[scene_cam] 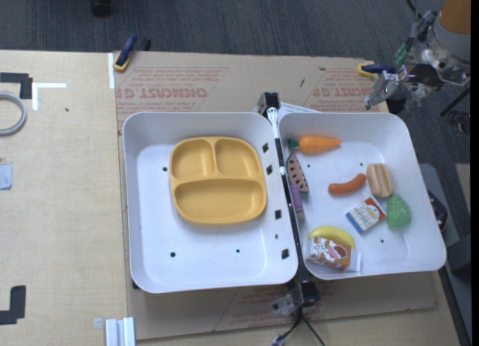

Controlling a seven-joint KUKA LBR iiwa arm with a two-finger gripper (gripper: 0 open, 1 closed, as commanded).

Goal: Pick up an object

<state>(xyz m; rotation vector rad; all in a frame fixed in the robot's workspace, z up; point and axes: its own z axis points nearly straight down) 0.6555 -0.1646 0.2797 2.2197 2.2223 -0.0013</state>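
The right bin holds several toy foods: an orange carrot, a red sausage, a tan bun, a green lump, a small carton, a yellow banana above a snack packet, and a watermelon slice against the left wall. My gripper hangs above the bench beyond the bin's far right corner, open, with nothing between its fingers.
The left bin holds a yellow divided plate. Both bins rest on brown cardboard. A blue-and-yellow clamp sits at the cardboard's far left corner, another near the gripper.
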